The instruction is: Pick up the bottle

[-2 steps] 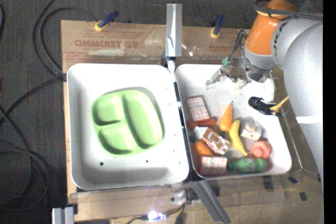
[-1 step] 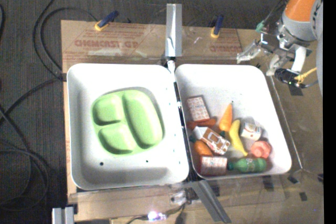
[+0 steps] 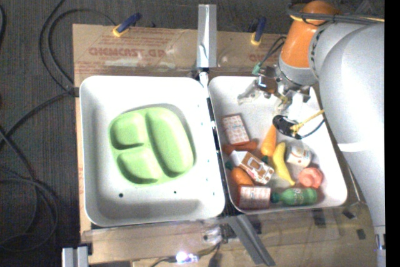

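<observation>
Green bottle is being seen lying on its side at the near edge of the right bin, long axis across | pincer is being held at the far end, well apart | grip state cannot be told.

The grey arm enters from the right side of the camera view, its broad pale housing filling much of that edge from upper right down toward the lower corner. Above the wrist sits the orange band, rounded and turned toward the top of the frame. Below and to the left of that band the end effector points leftward and slightly down, a cluster of dark and metallic parts. Its fingers are too small and cluttered to read as spread or closed. Nothing can be made out between them.
</observation>
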Action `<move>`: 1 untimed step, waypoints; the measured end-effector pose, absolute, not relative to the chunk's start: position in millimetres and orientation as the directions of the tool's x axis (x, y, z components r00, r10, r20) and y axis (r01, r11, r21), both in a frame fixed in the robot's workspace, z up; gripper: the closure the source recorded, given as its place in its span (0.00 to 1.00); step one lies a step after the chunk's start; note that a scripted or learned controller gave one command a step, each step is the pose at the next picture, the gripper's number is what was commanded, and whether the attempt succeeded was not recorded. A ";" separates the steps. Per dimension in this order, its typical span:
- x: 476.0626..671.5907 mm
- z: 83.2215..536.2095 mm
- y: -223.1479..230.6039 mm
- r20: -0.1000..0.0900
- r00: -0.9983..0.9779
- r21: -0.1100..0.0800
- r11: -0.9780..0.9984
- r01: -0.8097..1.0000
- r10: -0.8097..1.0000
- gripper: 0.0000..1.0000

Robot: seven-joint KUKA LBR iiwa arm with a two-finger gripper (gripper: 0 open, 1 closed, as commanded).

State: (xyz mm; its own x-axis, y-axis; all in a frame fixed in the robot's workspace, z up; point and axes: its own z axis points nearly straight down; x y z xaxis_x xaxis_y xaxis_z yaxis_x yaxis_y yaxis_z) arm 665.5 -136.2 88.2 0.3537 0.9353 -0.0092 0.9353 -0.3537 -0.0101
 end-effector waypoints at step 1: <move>665.5 88.1 -136.2 -0.009 0.354 -0.010 -0.354 0.935 0.935 0.00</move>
State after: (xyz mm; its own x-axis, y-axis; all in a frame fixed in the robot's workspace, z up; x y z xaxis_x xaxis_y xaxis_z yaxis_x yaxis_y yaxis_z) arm 665.5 -136.2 88.1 0.3536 0.9354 -0.0092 0.9353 -0.3537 -0.0102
